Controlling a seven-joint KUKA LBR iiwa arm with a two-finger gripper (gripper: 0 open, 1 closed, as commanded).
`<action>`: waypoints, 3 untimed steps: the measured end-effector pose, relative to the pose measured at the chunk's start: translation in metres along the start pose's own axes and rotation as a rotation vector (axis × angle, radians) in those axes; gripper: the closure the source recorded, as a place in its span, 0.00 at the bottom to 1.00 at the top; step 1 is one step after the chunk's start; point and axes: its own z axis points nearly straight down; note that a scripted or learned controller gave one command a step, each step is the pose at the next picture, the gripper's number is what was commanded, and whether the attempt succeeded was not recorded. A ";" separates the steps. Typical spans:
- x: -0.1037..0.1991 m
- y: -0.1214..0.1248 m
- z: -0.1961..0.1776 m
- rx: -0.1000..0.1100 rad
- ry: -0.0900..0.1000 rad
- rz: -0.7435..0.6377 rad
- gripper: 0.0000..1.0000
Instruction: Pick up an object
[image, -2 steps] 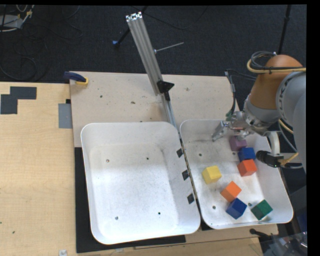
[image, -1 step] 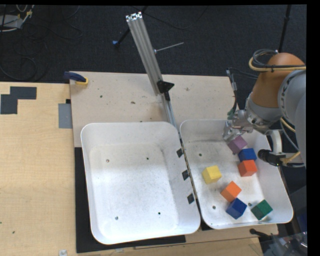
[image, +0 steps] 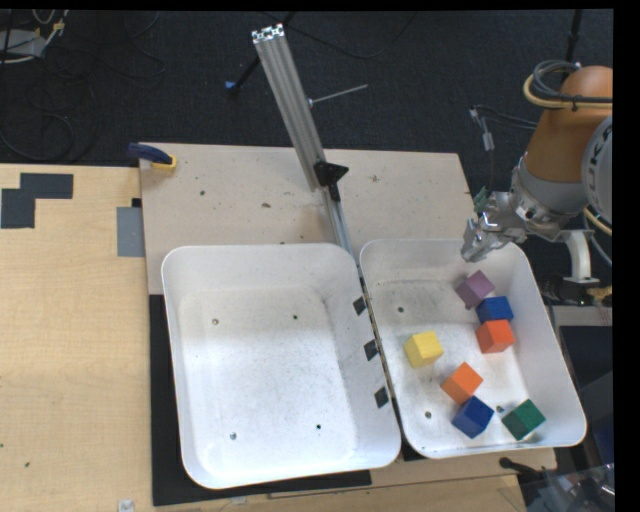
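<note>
Several small blocks lie in the right bin (image: 400, 262): a purple one (image: 474, 288), a blue one (image: 494, 308), a red-orange one (image: 494, 336), a yellow one (image: 423, 348), an orange one (image: 461, 382), a dark blue one (image: 472, 416) and a green one (image: 523, 418). My gripper (image: 479, 240) hangs over the bin's far right corner, just above and behind the purple block. Nothing shows between its fingers.
The left bin (image: 200, 262) adjoins the right one along a divider with black clips (image: 370, 350). A slanted aluminium bar (image: 297, 110) rises behind the bins. A blue and yellow clamp (image: 152, 155) sits at the board's far left corner.
</note>
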 end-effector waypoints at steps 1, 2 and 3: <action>-0.001 0.001 -0.054 0.000 0.000 0.000 1.00; 0.059 0.000 -0.059 0.007 0.004 -0.003 1.00; 0.101 0.002 -0.054 0.009 0.003 -0.001 1.00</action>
